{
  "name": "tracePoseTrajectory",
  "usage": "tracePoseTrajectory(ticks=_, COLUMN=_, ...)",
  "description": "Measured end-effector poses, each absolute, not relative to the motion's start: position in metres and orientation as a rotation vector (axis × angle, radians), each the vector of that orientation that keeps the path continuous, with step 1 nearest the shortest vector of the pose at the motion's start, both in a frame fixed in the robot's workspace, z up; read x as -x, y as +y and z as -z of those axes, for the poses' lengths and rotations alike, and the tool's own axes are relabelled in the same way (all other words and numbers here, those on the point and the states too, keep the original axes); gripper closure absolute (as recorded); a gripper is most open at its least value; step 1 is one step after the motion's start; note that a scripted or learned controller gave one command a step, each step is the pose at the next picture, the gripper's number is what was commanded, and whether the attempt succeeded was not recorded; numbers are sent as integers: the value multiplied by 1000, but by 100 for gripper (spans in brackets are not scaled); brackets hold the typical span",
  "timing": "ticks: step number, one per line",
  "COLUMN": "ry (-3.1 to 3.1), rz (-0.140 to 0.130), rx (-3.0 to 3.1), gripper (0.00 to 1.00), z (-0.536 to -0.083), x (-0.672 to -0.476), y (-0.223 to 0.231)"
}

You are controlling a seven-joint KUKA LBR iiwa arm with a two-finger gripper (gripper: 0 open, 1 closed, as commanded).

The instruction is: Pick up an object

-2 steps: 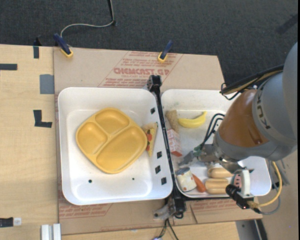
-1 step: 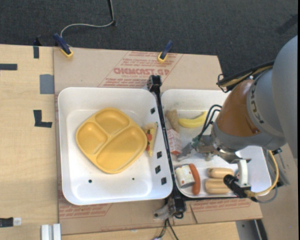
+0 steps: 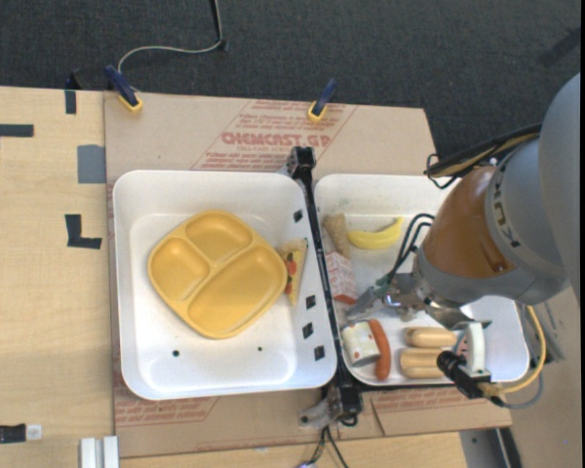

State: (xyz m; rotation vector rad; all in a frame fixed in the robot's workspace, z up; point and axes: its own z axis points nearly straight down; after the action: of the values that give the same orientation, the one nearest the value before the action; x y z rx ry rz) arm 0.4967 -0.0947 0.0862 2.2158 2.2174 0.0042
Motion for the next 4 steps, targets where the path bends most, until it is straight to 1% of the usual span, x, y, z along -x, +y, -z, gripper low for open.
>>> tracePoseTrajectory(ticks=1, ry=2218, rz=-5, rx=-2215, gripper=0, z=-86, x=-486, y=-95)
tracePoseTrajectory(ticks=2, ry=2216, rz=-3, rx=-2216, gripper=100, z=-96, x=-486, y=-95)
tracePoseTrajectory(ticks=3, ry=2225, rz=0, rx=-2220, gripper=100, z=-184, x=-484, y=-15)
tracePoseTrajectory(ticks=4, ry=2224, rz=2, rx=-2221, gripper=0, z=-184, x=-484, y=-15)
